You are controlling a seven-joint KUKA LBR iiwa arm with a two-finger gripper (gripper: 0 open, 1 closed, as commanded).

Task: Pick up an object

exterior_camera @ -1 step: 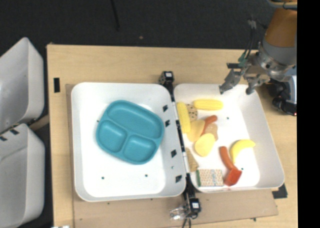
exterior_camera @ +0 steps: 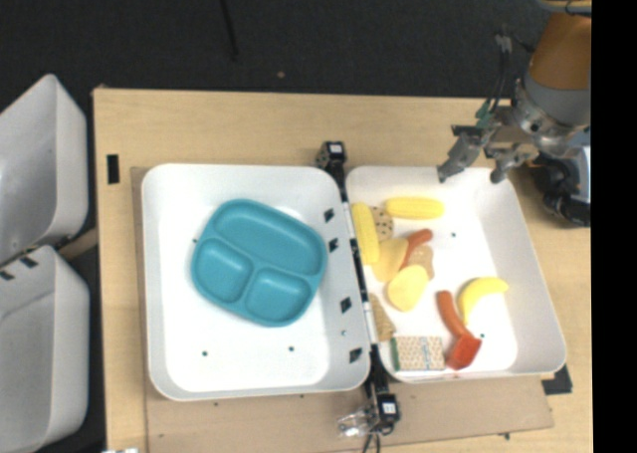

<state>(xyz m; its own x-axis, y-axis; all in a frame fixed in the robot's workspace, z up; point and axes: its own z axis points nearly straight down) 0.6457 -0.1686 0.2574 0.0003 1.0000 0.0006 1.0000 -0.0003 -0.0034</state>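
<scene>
The right bin [exterior_camera: 528, 272] holds several toy foods. Among them are a yellow corn cob [exterior_camera: 364, 232], a long yellow piece [exterior_camera: 414, 207], a pale round piece [exterior_camera: 406, 289], a banana [exterior_camera: 482, 294], a red sausage [exterior_camera: 450, 312], a red pepper [exterior_camera: 464, 349] and a patterned cracker block [exterior_camera: 416, 352]. My gripper [exterior_camera: 474, 169] hangs above the far edge of the right bin, behind the long yellow piece. Its two dark fingers [exterior_camera: 449, 166] are spread open, and nothing is between them.
The left bin [exterior_camera: 169, 341] holds a blue divided plate [exterior_camera: 261, 262]. A black clip [exterior_camera: 331, 153] sits at the far end of the seam between the bins, and another fitting [exterior_camera: 378, 409] sits at the near end. White chair-like shapes [exterior_camera: 35, 202] stand to the left of the bench.
</scene>
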